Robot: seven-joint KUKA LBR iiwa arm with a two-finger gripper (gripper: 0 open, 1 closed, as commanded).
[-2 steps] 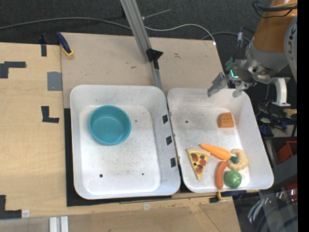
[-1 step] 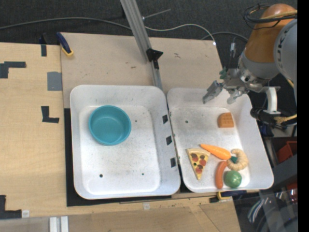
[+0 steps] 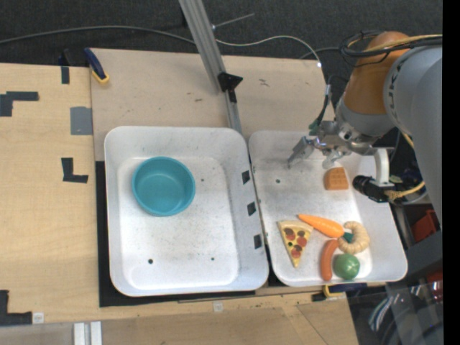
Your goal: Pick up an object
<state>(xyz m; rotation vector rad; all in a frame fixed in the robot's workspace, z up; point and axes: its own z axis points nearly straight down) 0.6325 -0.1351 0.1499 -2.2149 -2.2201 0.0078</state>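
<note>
Green ball [image 3: 347, 266]: nearest the camera, in the right bin's near corner, touching the red sausage and the pretzel-like pastry.
Red sausage [image 3: 327, 259]: lies lengthwise just left of the green ball, below the carrot.
Pastry [image 3: 354, 237]: pale twisted piece, just above the green ball, touching the carrot's right end.
Carrot [image 3: 321, 225]: orange, lying across the bin at a slant, between the pizza slice and the pastry.
Pizza slice [image 3: 295, 240]: flat wedge, point toward the near edge, left of the sausage.
Orange block [image 3: 336, 179]: bread-like piece, apart from the near cluster, farther back in the right bin, just below the tool.
Right bin [image 3: 277, 192]: white, shallow, holds all the food pieces.
Left bin [image 3: 180, 250]: white, beside the right bin; holds a teal bowl [image 3: 164, 185] upright in its left half.
Tool [image 3: 305, 149]: over the far part of the right bin, one finger [image 3: 297, 153] slanting down-left; nothing seen between the fingers, and I cannot tell if they stand apart or together.
Arm [image 3: 374, 85]: grey with orange band, reaching in from the right.
Desk [image 3: 43, 192]: wooden, with dark tape marks at the left.
</note>
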